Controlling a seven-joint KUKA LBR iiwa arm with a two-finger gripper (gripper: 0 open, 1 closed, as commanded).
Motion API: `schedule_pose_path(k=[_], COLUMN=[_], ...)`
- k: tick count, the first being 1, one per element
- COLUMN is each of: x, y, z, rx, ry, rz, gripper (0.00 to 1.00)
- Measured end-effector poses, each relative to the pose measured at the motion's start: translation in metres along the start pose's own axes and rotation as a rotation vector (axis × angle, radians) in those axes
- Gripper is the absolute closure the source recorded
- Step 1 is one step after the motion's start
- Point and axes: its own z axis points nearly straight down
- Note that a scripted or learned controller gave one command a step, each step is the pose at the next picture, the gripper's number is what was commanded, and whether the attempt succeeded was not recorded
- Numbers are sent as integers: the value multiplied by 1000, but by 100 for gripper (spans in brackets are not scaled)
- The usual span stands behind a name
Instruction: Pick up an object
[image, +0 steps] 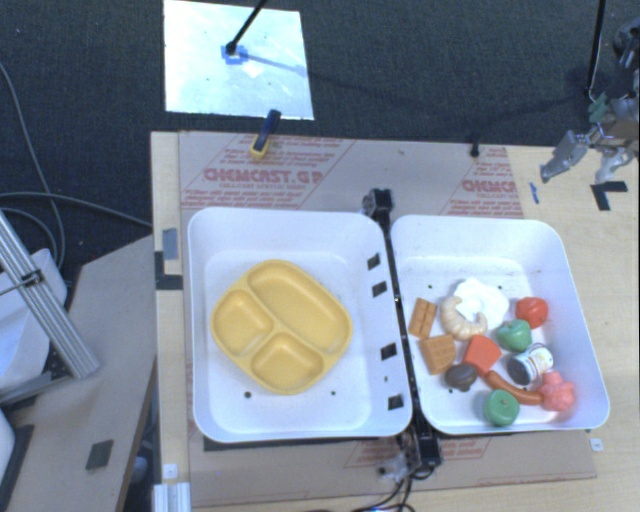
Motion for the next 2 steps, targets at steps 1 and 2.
schedule_pose_path(k=[1,2], x=[30,71], y=[-2,0], z=[15,-47], rx=[18,11], ry=[7,7], rz=[-2,-5], gripper=[0,0])
